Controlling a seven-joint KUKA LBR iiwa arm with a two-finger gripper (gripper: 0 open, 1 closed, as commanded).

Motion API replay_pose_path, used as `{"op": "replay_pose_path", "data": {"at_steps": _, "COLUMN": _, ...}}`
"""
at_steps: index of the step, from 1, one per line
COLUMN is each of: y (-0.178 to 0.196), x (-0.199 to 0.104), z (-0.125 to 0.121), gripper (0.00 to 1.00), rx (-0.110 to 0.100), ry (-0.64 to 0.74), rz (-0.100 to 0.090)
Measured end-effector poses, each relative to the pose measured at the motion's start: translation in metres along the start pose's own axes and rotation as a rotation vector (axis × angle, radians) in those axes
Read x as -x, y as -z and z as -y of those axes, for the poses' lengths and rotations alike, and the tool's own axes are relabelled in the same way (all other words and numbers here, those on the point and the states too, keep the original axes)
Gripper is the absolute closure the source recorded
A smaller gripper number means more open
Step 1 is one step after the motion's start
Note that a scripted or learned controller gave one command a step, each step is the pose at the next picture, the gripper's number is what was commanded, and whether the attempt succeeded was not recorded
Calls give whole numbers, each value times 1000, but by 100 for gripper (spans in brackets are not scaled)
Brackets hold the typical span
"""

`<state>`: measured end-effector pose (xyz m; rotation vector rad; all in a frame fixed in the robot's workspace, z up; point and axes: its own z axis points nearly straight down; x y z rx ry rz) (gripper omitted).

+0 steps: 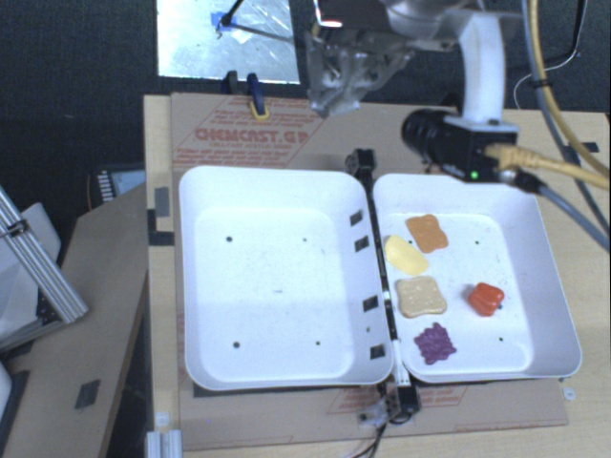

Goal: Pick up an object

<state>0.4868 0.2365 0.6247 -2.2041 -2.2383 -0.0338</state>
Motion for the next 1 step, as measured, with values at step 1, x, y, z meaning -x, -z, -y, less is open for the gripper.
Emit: {"op": "replay_pose_path", "data": {"at_steps": 1, "y": -150, "x": 5, "z": -31, "gripper": 100, "rx": -29, "ry": -16, "rz": 22}}
